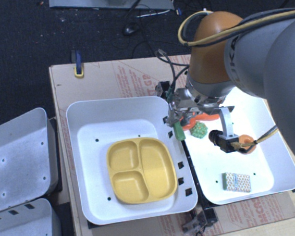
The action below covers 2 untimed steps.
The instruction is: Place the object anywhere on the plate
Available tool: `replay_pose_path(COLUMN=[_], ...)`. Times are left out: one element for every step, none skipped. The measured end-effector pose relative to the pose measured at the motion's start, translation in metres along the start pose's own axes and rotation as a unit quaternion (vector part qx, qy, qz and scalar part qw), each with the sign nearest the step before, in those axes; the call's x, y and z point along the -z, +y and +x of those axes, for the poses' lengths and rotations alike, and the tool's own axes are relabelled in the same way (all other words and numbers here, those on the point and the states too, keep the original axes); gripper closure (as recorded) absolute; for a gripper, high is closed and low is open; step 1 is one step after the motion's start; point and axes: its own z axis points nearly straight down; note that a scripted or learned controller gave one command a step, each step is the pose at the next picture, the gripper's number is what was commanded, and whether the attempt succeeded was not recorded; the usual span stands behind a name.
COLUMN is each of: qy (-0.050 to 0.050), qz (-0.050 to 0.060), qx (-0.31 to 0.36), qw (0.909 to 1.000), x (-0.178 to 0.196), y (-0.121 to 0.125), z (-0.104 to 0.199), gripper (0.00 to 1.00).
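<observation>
A yellow plate [141, 169] with three compartments lies in the left bin [87, 147], and nothing lies on it. My gripper [180, 121] hangs over the seam between the two bins, just past the plate's far right corner. A small green piece [179, 133] shows right under it; whether it is held is unclear. Close to the right of the gripper, in the right bin [279, 174], sit a knobbly green object [199, 130] and a red-orange object [206, 117], partly hidden by the wrist.
A pale green speckled pad [236, 182] lies near the front of the right bin. A small orange thing [247, 141] sits mid-bin beside the wrist. The bulky arm covers the right bin's far half. Spare white bins [15, 155] stand at the left.
</observation>
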Motion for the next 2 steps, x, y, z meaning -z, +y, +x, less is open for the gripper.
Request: replay_pose_path(qy=[0.0,0.001], qz=[0.0,-0.001], qx=[0.0,0.0], qw=[1.0,1.0], x=[0.001,0.025], y=[0.011,0.018], z=[0.05,0.097], gripper=[1.0,1.0])
